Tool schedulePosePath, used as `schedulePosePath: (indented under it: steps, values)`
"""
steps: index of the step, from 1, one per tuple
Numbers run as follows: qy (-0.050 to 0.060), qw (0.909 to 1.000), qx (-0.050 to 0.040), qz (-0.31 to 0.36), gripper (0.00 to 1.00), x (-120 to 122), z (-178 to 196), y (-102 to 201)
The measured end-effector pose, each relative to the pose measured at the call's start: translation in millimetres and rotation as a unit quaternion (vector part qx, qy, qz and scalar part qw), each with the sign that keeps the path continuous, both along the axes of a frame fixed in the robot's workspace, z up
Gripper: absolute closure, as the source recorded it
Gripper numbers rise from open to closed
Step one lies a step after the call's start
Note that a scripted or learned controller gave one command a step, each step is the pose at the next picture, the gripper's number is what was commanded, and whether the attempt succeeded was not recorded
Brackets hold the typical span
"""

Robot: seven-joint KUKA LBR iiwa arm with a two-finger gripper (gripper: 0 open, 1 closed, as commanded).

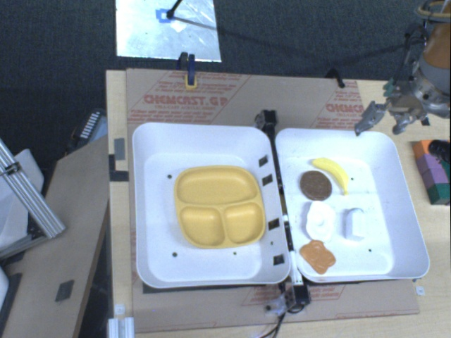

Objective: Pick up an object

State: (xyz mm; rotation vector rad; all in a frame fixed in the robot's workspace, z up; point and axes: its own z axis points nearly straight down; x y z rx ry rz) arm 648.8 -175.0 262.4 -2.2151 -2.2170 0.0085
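- Bins [151, 189]: smooth white plastic, slightly glossy.
- Tray [215, 204]: matt yellow plastic.
- Board [232, 94]: printed brown cardboard.
- Gripper [386, 118]: dull grey metal.

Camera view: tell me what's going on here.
A grey robot arm's tool hovers open above the far right corner of the right bin, holding nothing. In that bin lie a banana, a brown disc, a white piece, a small white block and an orange piece. The left bin holds a yellow divided tray.
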Motion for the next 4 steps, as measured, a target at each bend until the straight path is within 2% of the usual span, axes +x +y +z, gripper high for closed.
schedulePosePath:
  steps: [1, 4]
  values:
    - [-0.006, 1.0000, -0.0011, 0.001, 0.00, 2, 8, 1]
    - [-0.004, 1.0000, -0.0007, 0.002, 0.00, 10, -168, 16]
